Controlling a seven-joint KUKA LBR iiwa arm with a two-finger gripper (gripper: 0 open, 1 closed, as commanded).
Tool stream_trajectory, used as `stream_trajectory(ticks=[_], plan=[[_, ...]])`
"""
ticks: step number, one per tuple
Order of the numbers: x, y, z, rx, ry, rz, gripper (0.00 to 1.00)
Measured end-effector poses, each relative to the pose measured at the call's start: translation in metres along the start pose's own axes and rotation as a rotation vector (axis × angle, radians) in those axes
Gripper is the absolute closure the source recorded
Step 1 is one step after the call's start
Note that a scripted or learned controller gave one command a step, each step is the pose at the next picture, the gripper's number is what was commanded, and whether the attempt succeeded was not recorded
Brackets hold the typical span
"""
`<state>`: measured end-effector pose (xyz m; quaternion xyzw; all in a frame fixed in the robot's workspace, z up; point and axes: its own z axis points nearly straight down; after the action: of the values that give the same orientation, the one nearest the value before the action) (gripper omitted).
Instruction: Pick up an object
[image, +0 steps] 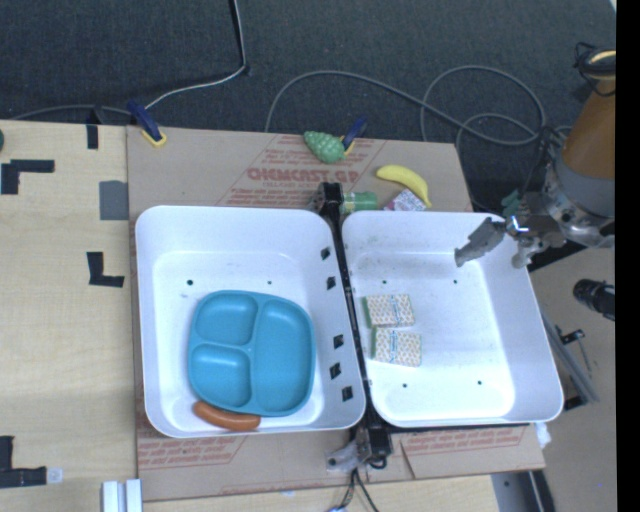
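1. Your tool (497, 240) hangs over the right bin's (520, 400) upper right rim, fingers spread, grasping nothing.
2. Two speckled packets (390, 310) (398, 347) lie in that bin near its left wall, well apart from the tool.
3. Step: approach, likely. Next calls for moving left and descending onto one packet.

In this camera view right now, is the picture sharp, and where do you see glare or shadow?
Camera view: soft overall, fine print on the two small patterned packets is unreadable; the white right bin looks bright and washed out along its rim; the blue divided plate is evenly lit, with faint shadow in its wells; the grey gripper near the right edge is slightly blurred.
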<state>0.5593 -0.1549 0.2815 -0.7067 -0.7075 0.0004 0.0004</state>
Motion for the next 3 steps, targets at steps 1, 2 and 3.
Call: stream_trajectory(ticks=[1,2,3], plan=[[0.067,-0.019,0.098,0.001,0.001,-0.001,0.00],[0.061,0.007,0.193,-0.006,0.002,-0.001,0.00],[0.060,0.063,0.192,-0.010,0.000,0.000,0.00]])
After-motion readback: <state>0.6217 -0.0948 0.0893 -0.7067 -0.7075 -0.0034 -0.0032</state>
